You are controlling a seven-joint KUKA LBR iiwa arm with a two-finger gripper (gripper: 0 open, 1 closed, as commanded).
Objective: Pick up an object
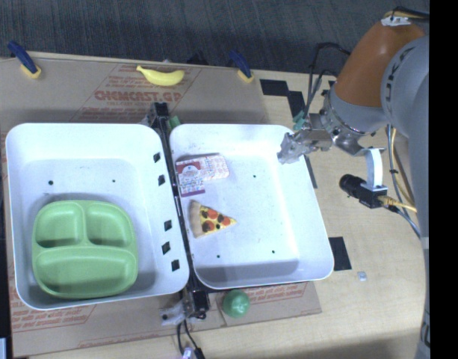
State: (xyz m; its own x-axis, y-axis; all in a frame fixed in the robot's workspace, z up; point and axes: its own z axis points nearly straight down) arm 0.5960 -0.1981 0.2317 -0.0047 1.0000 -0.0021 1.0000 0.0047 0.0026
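Note:
In the right bin [303, 223] a toy pizza slice [208, 220] lies near the left wall. A red and white packet [202, 172] rests just above it. My gripper [291, 148] hovers over the right bin's upper right corner, well to the right of both items. Nothing shows between its fingers.
A green divided plate [84, 245] sits in the left bin [34, 148]. A yellow banana [161, 74] lies on the cardboard behind the bins. A green ball [234, 303] sits in front of the right bin. Blue clamps [25, 59] hold the cardboard's back edge.

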